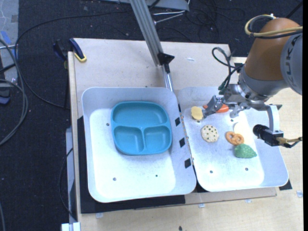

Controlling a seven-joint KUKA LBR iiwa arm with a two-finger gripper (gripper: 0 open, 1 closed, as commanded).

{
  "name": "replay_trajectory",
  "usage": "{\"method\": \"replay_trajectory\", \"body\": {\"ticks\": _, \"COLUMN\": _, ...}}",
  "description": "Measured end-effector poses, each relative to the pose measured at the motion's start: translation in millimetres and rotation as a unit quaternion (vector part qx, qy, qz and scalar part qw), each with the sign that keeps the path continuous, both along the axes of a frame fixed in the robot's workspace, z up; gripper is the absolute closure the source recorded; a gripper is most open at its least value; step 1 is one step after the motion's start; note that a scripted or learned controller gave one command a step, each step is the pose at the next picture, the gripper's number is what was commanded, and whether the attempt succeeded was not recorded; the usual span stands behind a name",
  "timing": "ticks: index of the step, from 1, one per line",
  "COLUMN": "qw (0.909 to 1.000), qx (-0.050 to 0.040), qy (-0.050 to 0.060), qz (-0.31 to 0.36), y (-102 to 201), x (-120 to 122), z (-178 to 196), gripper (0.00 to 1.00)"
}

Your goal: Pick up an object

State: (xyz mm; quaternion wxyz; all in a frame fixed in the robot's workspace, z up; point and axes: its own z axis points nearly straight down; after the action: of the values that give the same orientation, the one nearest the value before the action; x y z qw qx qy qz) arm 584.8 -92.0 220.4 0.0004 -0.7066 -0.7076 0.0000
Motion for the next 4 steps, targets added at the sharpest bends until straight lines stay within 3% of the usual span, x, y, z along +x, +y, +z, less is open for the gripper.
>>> {"method": "replay_trajectory", "body": {"ticks": 2, "qw": 1.0000, "qx": -0.0014, "qy": -0.001, "qz": -0.001, "y": -6, "x": -1, "z": -121, "gripper": 0.00}}
{"method": "replay_trajectory", "body": {"ticks": 3, "qw": 1.0000, "qx": -0.0017, "qy": -0.005, "qz": -0.002, "y": -7, "x": 2, "z": -122, "gripper": 0.00}}
{"method": "replay_trajectory", "body": {"ticks": 4, "qw": 0.9999, "qx": -0.0042, "qy": -0.011, "qz": -0.003, "y": -9, "x": 5, "z": -109, "gripper": 1.00}}
